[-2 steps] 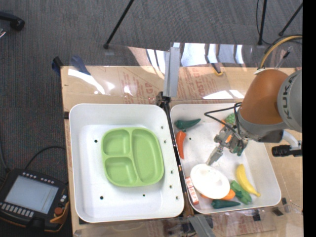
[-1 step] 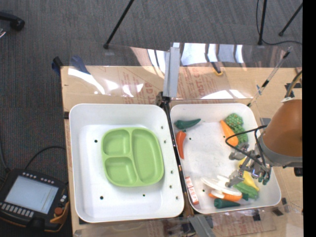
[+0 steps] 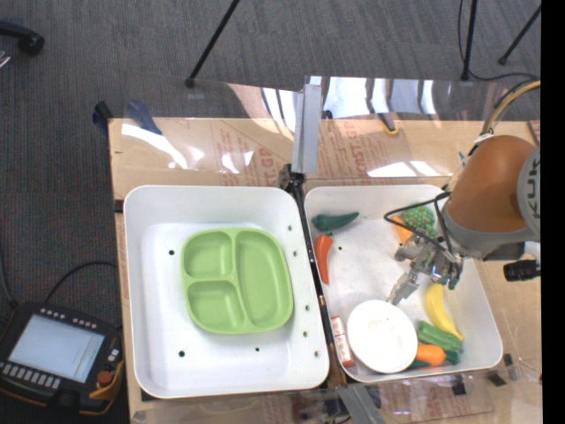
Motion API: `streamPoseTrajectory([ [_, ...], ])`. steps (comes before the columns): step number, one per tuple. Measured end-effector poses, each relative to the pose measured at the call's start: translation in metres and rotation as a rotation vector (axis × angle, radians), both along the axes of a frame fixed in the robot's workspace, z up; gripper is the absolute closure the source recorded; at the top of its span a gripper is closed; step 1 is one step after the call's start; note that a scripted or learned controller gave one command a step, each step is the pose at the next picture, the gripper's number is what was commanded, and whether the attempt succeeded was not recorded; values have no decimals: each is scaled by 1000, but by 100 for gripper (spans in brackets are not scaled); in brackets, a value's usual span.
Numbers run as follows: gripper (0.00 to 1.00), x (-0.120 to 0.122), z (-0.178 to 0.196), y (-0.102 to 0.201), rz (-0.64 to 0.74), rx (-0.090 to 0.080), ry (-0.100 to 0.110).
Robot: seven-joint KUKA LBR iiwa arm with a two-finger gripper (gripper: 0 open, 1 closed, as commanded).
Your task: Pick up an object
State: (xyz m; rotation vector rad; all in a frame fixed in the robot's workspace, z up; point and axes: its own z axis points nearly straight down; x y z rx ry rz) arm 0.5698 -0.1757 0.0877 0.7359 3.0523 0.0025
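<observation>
The arm reaches over the right bin, its gripper low above the bare floor near the centre. I cannot tell whether the jaws are spread or pressed together, and nothing shows between them.

Toy foods ring that bin's edges:
- a banana at four o'clock, just beside the gripper and probably the nearest pick
- a white plate at six o'clock
- a carrot and a green pepper toward ten o'clock

The left bin holds a green divided plate. Nothing is lifted yet.
</observation>
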Motion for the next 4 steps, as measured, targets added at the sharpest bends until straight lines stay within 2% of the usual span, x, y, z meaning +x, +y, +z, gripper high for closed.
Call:
streamPoseTrajectory([
  [1, 0, 54, -1, -19, -2, 3, 5],
  [2, 100, 57, 11, -18, 1, 1, -3],
  [3, 100, 49, 133, 42, 24, -3, -16],
  [4, 100, -93, 170, 118, -26, 0, 0],
])
